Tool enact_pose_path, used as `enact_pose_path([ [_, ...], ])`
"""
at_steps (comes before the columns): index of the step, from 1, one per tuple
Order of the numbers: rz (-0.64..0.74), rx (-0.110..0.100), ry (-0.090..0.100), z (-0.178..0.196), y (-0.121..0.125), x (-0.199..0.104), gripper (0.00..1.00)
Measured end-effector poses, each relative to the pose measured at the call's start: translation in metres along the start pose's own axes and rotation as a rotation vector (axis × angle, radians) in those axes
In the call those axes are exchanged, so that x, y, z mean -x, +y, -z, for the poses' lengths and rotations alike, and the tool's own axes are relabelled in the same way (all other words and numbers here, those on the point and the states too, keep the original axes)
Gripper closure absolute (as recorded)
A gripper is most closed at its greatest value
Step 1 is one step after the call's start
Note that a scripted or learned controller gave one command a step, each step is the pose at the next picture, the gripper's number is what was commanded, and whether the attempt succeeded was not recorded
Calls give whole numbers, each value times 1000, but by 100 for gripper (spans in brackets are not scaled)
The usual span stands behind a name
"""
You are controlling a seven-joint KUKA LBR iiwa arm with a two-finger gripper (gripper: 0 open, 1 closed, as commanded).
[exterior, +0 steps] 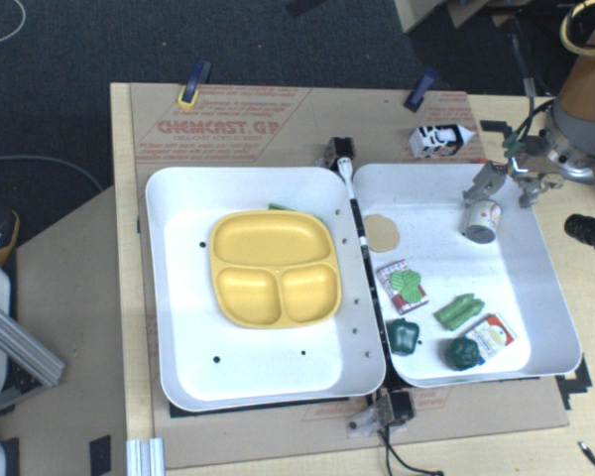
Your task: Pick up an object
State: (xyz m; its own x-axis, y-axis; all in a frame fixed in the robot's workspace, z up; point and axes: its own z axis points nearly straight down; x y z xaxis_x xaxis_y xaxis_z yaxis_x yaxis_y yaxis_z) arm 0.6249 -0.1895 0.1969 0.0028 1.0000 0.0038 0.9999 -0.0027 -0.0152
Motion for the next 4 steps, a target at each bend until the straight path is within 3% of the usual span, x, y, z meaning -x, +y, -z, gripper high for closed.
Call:
enact_pose_path([
  [1, 3, 14, -3, 8, 3, 0, 0],
  [3, 4, 9, -2, -96, 4, 0, 0],
  [4, 5, 10, -2, -113, 4, -1, 0],
])
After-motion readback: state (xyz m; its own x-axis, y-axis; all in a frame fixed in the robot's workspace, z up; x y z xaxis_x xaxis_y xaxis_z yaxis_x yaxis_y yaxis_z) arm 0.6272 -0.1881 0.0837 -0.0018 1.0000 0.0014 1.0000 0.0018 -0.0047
